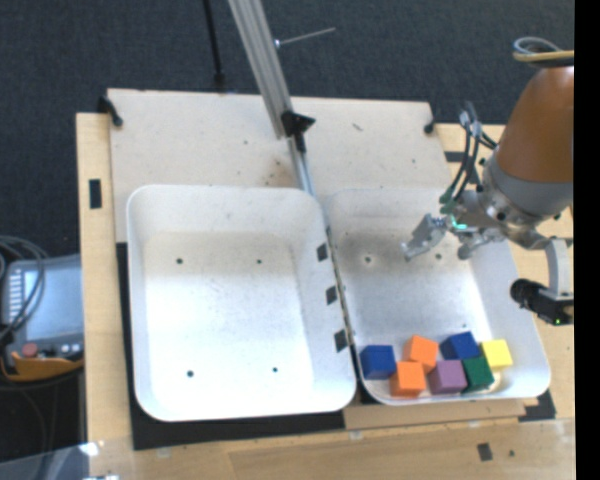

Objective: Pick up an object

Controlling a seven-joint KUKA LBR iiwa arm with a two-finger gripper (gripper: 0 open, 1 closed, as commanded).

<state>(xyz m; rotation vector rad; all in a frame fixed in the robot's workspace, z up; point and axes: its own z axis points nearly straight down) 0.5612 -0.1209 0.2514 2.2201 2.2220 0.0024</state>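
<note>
Claw over the right bin, blocks clustered at its near edge.

The arm reaches in from the right, and its claw hangs above the upper part of the right bin with its fingers spread and nothing between them. Well apart from it, along the bin's near rim, lie seven blocks packed together: a blue cube, two orange cubes, a purple cube, a dark blue cube, a green cube and a yellow cube. The left bin sits alongside on the counter.
</note>
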